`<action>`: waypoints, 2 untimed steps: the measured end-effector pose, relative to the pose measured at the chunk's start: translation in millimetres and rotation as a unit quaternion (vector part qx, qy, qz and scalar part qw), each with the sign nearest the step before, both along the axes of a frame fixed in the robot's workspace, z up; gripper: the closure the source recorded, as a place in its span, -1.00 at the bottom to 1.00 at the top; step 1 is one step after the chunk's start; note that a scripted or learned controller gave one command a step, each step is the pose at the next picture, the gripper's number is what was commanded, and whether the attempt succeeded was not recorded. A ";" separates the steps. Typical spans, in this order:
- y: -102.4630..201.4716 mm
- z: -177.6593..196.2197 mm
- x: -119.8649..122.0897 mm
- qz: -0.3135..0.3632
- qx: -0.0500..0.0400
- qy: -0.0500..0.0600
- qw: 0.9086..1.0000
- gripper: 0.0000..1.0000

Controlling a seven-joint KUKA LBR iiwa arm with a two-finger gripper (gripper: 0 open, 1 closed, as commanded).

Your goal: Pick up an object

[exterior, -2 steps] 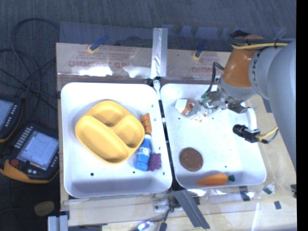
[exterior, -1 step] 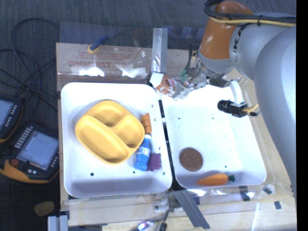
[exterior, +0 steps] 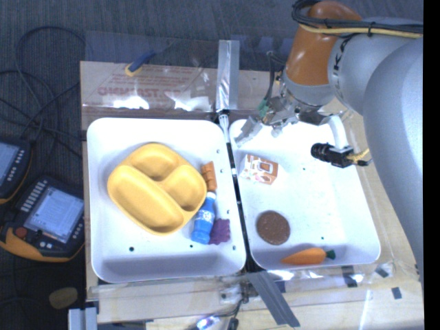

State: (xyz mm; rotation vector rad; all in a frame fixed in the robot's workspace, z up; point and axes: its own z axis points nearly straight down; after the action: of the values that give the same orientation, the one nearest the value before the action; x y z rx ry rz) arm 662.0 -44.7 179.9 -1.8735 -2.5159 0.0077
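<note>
My gripper (exterior: 261, 127) hangs over the far edge of the right bin (exterior: 344, 205), below the orange wrist band. Its two fingers are spread open with nothing between them. Just in front of it, a small orange-and-white carton (exterior: 261, 169) lies on the bin floor, apart from the fingers. Nearer the front lie a brown round disc (exterior: 273, 227) and a toy carrot (exterior: 304, 256). The left bin (exterior: 110, 253) holds a yellow divided dish (exterior: 157, 185), a blue bottle (exterior: 203, 223), a purple piece (exterior: 220, 231) and a small orange piece (exterior: 209, 176).
A black fitting (exterior: 333, 154) on the arm juts over the right bin's far right side. Clear plastic sheeting (exterior: 158, 88) lies behind the bins. Handheld control pendants (exterior: 41, 215) and cables sit on the floor to the left.
</note>
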 end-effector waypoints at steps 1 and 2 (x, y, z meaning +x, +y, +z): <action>-62.3 -7.8 -70.8 0.085 0.001 0.000 0.996 -1.00; -68.8 -83.5 -42.5 -0.022 0.000 0.000 1.000 -1.00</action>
State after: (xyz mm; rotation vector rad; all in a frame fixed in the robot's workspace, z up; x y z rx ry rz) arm 619.5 -113.5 96.5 -1.9280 -2.4742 0.0063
